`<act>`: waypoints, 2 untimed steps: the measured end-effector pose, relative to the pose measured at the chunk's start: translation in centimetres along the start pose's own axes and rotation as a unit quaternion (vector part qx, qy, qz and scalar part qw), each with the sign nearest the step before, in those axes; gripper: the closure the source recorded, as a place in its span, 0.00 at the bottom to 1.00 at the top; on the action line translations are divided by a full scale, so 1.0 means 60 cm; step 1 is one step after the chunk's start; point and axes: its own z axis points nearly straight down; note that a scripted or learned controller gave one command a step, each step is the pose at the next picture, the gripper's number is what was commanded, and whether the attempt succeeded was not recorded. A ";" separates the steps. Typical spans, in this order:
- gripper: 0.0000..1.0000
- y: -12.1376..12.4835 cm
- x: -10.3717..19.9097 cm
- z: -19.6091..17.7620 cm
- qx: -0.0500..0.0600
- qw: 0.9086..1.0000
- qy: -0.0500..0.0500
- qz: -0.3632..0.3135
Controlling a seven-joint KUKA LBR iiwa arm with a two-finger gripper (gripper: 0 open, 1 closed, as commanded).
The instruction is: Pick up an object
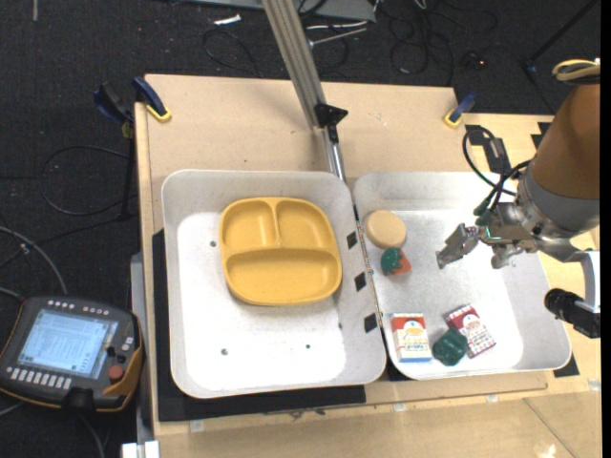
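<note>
Camera view: hand (474, 246) hangs over right bin (535, 299), fingers spread apart, nothing between them. Candidate objects lie loose in the bin: tan disc (386, 228), green-orange toy (394, 262), 2 small boxes (410, 338), green block (449, 348). Yellow tray (281, 251) in left bin. Pick not started; descent, grasp, lift all remain.

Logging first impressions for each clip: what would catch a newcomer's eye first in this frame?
The yellow divided plate stands out most, lying alone in the left bin. Next comes the grey and orange arm reaching in from the right, its gripper hovering over the right bin. That bin holds a small cluster: a tan round object near the divider with a green and orange toy just below it, and two small boxes flanking a dark green piece at the front.
</note>
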 end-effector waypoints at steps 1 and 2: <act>0.00 0.000 0.000 0.000 0.000 1.000 0.000 0.000; 0.00 -0.007 0.016 0.094 0.003 1.000 0.001 0.001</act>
